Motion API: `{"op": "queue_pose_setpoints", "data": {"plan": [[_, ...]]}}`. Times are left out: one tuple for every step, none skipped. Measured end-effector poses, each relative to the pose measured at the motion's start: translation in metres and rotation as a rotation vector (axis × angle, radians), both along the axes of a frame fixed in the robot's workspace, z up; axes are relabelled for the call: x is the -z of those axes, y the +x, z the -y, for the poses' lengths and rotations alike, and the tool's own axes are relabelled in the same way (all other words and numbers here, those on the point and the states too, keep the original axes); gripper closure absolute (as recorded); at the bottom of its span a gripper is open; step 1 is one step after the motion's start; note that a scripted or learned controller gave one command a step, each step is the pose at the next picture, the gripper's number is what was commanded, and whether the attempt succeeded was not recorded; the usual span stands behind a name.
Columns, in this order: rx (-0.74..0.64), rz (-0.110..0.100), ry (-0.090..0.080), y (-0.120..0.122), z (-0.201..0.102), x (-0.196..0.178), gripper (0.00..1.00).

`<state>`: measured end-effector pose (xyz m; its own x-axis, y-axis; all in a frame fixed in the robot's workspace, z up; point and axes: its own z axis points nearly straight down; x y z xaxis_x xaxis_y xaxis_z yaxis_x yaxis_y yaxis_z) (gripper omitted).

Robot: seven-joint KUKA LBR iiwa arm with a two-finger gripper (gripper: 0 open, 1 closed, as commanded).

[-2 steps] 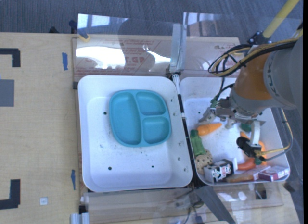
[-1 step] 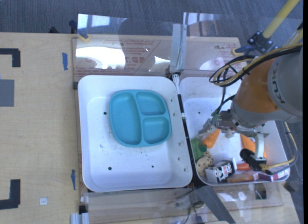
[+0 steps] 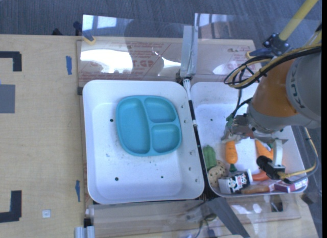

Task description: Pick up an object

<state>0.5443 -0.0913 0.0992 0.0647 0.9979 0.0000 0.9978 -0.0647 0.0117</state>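
The hand [image 3: 240,129] hangs low over the right bin [image 3: 214,104], and whether it is spread or closed, or grips anything, I cannot tell. The risk is a miss: the objects crowd the bin's near edge, so a descent could nudge neighbours or clip the rim. An orange carrot-like piece [image 3: 232,152] lies just beneath the hand, toward the near side.

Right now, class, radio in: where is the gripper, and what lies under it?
Gripper low in right bin, above orange toy. Nothing seen between fingers. Green piece, small toys crowd nearby. Blue divided plate in left bin.
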Motion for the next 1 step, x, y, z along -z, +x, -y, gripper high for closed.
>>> {"op": "queue_pose_setpoints", "data": {"plan": [[-0.160, -0.005, 0.000, 0.0364, -0.0487, -0.0879, 1.00]]}}
